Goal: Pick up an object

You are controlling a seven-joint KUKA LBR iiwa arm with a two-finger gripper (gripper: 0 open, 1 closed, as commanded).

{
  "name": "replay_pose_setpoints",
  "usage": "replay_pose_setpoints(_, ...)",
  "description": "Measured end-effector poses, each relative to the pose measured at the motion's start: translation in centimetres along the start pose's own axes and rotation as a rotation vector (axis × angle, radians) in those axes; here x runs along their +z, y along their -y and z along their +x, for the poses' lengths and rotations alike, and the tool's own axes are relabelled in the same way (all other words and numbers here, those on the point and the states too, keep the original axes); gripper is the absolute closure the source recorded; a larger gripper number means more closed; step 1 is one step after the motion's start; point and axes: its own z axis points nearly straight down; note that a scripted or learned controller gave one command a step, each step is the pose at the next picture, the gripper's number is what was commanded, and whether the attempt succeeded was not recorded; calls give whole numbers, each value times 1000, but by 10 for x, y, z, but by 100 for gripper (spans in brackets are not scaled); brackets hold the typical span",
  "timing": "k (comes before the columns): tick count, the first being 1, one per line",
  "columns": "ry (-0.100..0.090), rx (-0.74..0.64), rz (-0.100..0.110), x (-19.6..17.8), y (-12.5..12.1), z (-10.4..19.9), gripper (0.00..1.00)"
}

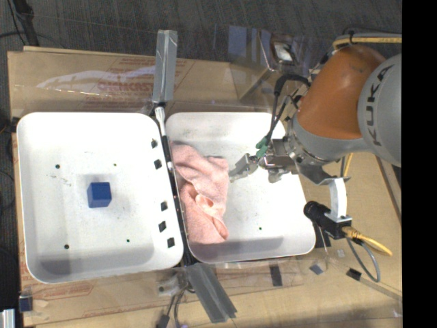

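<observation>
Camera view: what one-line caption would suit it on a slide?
KUKA arm's gripper poised over the right bin beside a crumpled pink cloth; a blue cube sits in the left bin.

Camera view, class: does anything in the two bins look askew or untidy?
Yes. The pink cloth lies crumpled and bunched against the left wall of the right bin, not flat. The blue cube in the left bin sits squarely; nothing looks spilled or damaged.
</observation>
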Motion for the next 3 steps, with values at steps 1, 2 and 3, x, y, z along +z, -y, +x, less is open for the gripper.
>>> replay_pose_setpoints(1, -1, -57, 6, 96, -31, -24, 0)
replay_pose_setpoints(2, -1, -161, 4, 170, -77, -37, 0)
replay_pose_setpoints(3, 0, -28, 1, 176, -140, -31, 0)
